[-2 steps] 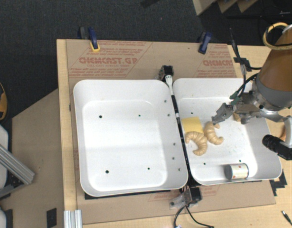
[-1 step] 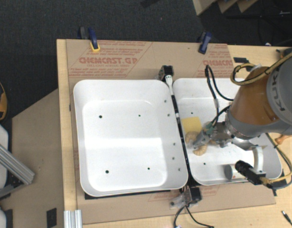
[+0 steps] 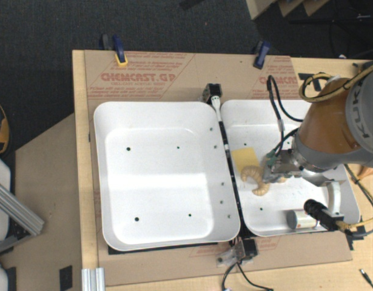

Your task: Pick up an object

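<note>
End effector: you will find it (image 3: pixel 273 170) low over the floor of the right bin (image 3: pixel 250 126), at the end of the arm (image 3: pixel 332 126) reaching in from the right. You cannot tell whether it is released or clenched, because the wrist covers its tip.
Task's thing: most likely the tan curled piece (image 3: pixel 256 180), lying on the right bin's floor just beside the end effector, on the side toward the left bin (image 3: pixel 162 162). You cannot tell whether the two are touching.
Neighbours: a yellow block (image 3: pixel 244 158) lies close to the curled piece, near the wall the two bins share. A pale tube (image 3: pixel 297 219) lies on its side near the front rim, well apart from both.
Step in hand: by the look of it, lining up on the curled piece. Nothing shows it as held.
Risk, offset: the end effector seems to sit beside the piece, not over it. Closing there could catch nothing or only nudge it away.
Risk, shape: a curled, uneven piece may twist or slip out as it is lifted.
Risk, crowding: the yellow block is near enough to be bumped or pinched along with the piece.
Risk, wall: a push could slide the piece to the shared wall, where reaching it gets harder.
</note>
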You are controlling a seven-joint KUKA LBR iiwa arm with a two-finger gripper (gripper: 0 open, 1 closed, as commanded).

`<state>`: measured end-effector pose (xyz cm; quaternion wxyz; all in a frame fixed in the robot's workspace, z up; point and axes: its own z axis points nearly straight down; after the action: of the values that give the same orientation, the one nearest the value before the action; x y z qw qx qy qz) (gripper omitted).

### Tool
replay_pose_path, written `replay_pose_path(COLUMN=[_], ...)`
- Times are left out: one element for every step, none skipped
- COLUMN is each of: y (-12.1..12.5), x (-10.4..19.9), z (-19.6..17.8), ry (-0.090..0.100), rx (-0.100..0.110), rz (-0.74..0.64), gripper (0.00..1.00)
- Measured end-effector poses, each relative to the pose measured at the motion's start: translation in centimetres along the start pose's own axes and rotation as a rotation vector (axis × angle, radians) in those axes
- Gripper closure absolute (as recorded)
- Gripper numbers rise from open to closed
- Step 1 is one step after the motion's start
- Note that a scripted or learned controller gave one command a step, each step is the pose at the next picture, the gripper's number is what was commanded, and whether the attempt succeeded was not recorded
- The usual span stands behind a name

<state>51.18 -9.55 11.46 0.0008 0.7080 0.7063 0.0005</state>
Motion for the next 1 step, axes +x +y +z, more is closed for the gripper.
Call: replay_pose_path(y=[-0.02], x=[0.00], z=[0.06], ry=[0.000], rx=[0.001], rz=[0.000], gripper=[0.00])
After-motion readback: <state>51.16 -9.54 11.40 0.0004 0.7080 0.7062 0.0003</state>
